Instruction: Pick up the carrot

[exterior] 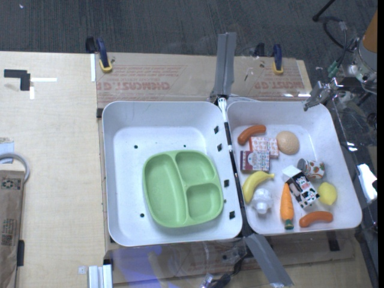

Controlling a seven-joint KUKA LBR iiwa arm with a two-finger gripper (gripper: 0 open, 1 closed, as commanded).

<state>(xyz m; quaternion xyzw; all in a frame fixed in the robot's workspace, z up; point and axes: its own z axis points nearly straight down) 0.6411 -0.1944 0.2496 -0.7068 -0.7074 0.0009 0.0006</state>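
You are looking at the metal two-finger gripper [314, 98], finger state indiscernible, hanging well beyond the near-upright orange tapered carrot [287, 204], lying down-left.

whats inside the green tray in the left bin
The green tray shows three compartments, all bare green plastic with nothing resting in them. The tray covers the middle of the left bin's floor, so whatever may lie under it cannot be seen.

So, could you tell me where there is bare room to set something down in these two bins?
Left bin: bare floor along its far wall, above the green tray, and down the tray's left side. Right bin: crowded; the carrot lies between banana and sausage.
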